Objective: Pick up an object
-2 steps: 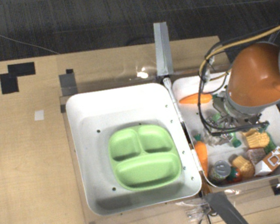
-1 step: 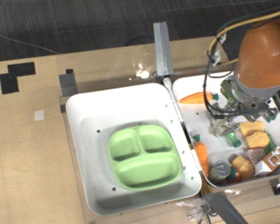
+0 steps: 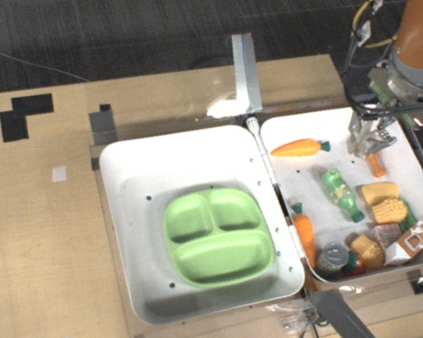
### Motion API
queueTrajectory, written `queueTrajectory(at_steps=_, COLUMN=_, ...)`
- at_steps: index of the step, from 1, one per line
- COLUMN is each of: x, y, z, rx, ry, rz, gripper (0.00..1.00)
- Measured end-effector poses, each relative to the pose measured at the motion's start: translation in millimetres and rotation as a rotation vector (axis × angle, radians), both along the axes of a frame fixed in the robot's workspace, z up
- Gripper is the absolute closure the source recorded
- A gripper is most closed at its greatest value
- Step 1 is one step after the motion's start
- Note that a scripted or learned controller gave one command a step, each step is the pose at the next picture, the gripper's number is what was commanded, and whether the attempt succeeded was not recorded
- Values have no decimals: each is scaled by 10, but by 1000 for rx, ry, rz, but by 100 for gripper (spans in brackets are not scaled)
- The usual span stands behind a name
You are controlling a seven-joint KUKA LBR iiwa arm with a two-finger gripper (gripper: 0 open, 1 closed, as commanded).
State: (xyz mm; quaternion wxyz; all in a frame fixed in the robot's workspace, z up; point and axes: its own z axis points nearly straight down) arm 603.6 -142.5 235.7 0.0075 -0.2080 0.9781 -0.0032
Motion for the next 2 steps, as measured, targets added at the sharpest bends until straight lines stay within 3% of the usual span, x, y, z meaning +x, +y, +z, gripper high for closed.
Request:
queueTrajectory(at_steps=1, x=-1, y=33, z=-18, rx=3, ry=4, rz=4, gripper=0)
queueTrajectory(at_steps=2, x=-232, y=-87, z=-1409, rx=3, ry=5, rz=0, gripper=0)
